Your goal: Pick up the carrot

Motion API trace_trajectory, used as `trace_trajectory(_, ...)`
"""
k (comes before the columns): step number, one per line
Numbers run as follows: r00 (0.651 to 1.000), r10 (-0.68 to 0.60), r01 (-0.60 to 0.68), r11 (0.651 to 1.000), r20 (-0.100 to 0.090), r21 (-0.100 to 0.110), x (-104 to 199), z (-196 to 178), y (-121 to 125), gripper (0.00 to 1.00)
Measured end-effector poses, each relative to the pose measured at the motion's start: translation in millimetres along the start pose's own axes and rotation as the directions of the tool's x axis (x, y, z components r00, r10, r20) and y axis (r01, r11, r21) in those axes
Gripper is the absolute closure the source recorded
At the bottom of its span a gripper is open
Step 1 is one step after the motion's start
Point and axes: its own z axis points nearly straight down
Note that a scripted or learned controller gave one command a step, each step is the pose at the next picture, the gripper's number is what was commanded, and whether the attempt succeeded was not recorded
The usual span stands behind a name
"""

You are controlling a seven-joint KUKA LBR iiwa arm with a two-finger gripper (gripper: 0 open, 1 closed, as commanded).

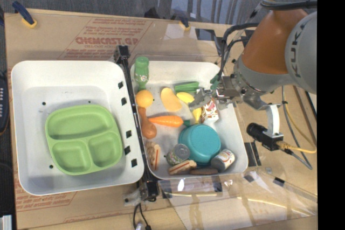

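**Mia:** Down at the front of the right bin (235, 132) I see a brown stick-like thing, maybe a hot dog (182, 167), and a small tin can (177, 155) beside it. What's next to those?

**Sam:** A big teal bowl (201, 142), turned so we see its round side. Let's use that bowl as our marker. Just behind it, toward its left, lies the carrot (166, 121). It's orange and flat on the bin floor.

**Mia:** So nobody has picked it up?

**Sam:** Not yet, I think. Nothing touches the carrot. The job looks like it has hardly begun. The arm must get over the carrot, go down, pinch it and lift.

**Mia:** Where's the claw?

**Sam:** The gripper (207, 98) is behind the bowl, a bit to its right, near the bin's far right side. It's low among the toys there, close to a small red and white carton (211, 111). It's too jumbled for me to tell if the claw is spread or pressed together.

**Mia:** What else is behind the bowl?

**Sam:** A yellow banana-like piece (171, 98), a lemon (185, 97), an orange fruit (144, 98), and a green long thing (186, 86). Farthest back, to the bowl's left, stands a green bottle (141, 70).

**Mia:** And the other bin?

**Sam:** The left bin (32, 75), well left of the bowl, has a green tray (83, 138) with three parts. Nothing sits in them.
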Motion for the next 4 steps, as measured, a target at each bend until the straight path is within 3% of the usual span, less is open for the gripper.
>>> trace_trajectory(1,1.000,0.021,-0.021,1.000,0.000,0.007,21.7,100.2,11.5,0.00)
trace_trajectory(2,0.991,0.136,-0.136,0.991,-0.003,-0.006,-7.7,154.5,38.4,0.00)
trace_trajectory(3,0.988,-0.157,0.157,0.988,0.001,-0.005,43.2,156.5,-30.7,0.00)
trace_trajectory(4,0.986,-0.168,0.168,0.986,-0.001,0.000,43.9,147.2,-30.3,1.00)
